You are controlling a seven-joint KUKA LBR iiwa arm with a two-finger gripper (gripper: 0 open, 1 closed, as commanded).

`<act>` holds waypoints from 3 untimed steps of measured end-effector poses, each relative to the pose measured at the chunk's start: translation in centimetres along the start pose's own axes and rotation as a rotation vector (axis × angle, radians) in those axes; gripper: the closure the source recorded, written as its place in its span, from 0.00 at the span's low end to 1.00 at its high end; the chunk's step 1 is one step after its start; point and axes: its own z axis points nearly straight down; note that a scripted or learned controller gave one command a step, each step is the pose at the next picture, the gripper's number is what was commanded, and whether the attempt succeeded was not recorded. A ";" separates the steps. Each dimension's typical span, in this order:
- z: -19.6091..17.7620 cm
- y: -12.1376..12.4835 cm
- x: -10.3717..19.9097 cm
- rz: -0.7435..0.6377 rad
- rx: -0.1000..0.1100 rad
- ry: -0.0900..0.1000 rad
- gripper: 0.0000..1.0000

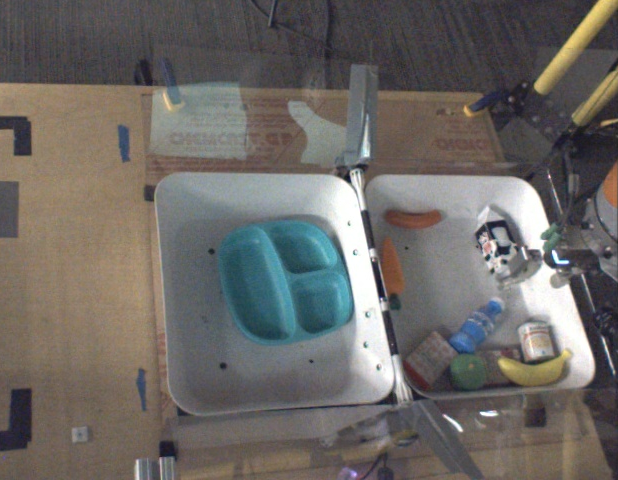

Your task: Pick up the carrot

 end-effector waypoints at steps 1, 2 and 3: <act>12.5 3.5 5.6 0.053 -0.011 -0.002 0.00; 12.4 -1.8 5.5 0.186 -0.021 -0.004 0.00; 12.6 3.2 -0.2 0.558 -0.008 -0.002 0.00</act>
